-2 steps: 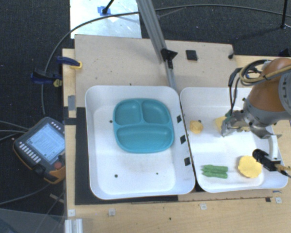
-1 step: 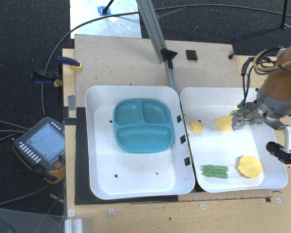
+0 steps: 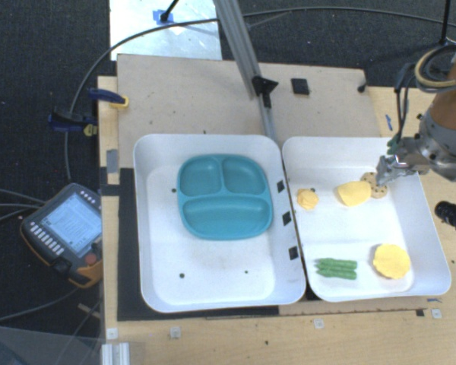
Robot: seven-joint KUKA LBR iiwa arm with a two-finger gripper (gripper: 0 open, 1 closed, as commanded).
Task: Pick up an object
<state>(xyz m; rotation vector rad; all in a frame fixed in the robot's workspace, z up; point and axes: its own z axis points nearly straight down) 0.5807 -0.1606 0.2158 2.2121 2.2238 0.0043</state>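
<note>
Gripper (image 3: 385, 167) hangs over the right bin (image 3: 433, 238), just right of a yellow lemon-shaped piece (image 3: 353, 194); whether its jaws are open I cannot tell, and nothing shows between them. A speckled tan cookie (image 3: 377, 188) lies touching that lemon piece's right side. Left of it sits a small yellow lump (image 3: 308, 198); nearer the front lie green beans (image 3: 336, 268) and a yellow disc (image 3: 391, 261), with bare floor between. The left bin (image 3: 213, 280) holds 1 teal divided plate (image 3: 225, 196).

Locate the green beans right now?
The green beans lie in the right bin, near its front edge, just left of the round yellow piece and well away from the gripper.
</note>
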